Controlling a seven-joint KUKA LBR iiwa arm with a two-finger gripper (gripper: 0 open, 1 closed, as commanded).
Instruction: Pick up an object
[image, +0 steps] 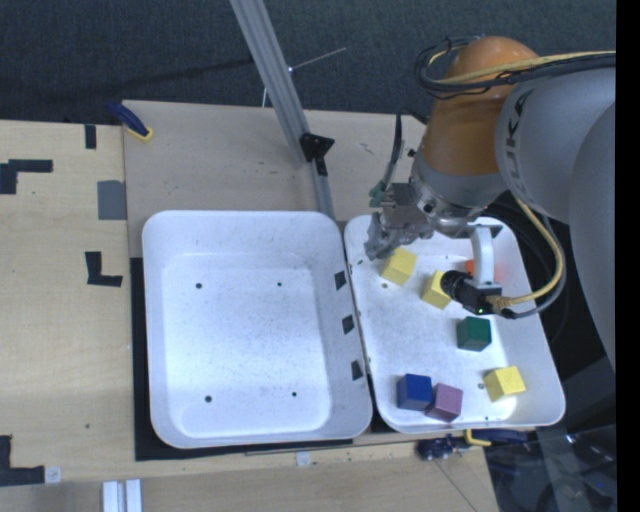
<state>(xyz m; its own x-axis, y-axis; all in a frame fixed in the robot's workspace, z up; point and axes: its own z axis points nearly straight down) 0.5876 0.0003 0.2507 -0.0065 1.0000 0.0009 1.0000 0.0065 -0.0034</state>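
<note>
The right bin (520, 400) holds several small blocks. A yellow block (398, 267) lies near its far left corner, a second yellow one (436, 291) just right of it, and a third (505, 382) at the front right. A green block (474, 333), a blue block (415, 391) and a purple block (446, 401) lie toward the front. A bit of orange (470, 268) shows behind the wrist hardware. My gripper (380, 244) hangs low over the bin's far left corner, just up and left of the first yellow block. Nothing is visible between its fingers.
The left bin (180, 330) sits beside the right one, their rims touching. A grey metal pole (285, 90) slants down to a black clamp at the bins' far edge. The arm's grey body and cables cover the bin's far right part.
</note>
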